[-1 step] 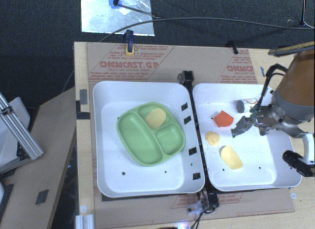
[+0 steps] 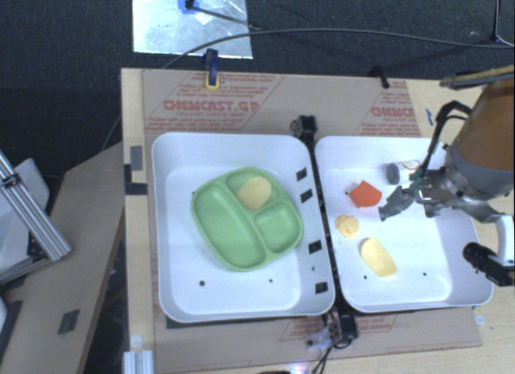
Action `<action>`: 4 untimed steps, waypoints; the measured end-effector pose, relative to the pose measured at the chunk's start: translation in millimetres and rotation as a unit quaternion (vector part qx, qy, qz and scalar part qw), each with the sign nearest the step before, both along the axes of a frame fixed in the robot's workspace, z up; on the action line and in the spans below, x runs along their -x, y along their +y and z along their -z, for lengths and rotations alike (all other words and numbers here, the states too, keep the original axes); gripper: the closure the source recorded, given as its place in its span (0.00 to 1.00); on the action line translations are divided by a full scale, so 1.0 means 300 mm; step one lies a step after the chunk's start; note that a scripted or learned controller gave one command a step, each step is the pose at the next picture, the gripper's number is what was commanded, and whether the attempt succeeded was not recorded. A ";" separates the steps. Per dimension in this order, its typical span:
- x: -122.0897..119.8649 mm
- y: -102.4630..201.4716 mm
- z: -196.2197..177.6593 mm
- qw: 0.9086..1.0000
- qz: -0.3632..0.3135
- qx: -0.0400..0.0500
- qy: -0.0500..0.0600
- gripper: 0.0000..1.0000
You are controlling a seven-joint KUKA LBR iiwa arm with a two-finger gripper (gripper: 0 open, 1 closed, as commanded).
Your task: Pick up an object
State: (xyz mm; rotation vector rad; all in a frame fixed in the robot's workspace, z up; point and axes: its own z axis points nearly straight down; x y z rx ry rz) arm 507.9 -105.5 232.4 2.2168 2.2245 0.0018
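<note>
Green divided plate (image 2: 241, 232) sits in the left bin (image 2: 173, 203), a yellow piece (image 2: 255, 193) in its top compartment. Right of the plate, the gripper (image 2: 394, 203) hovers, nothing between its fingers; whether they're apart, can't tell. Orange block (image 2: 365, 195) just left of it.

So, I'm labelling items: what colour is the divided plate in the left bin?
Light green, seen in the camera view.
</note>
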 end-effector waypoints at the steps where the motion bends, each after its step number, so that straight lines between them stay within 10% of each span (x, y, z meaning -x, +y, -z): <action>1: -0.019 0.028 0.163 1.000 0.001 0.000 0.002 0.00; 3: -0.016 -0.005 0.501 1.000 0.001 0.000 0.002 0.00; 4: -0.021 -0.006 0.457 1.000 0.001 0.000 -0.001 1.00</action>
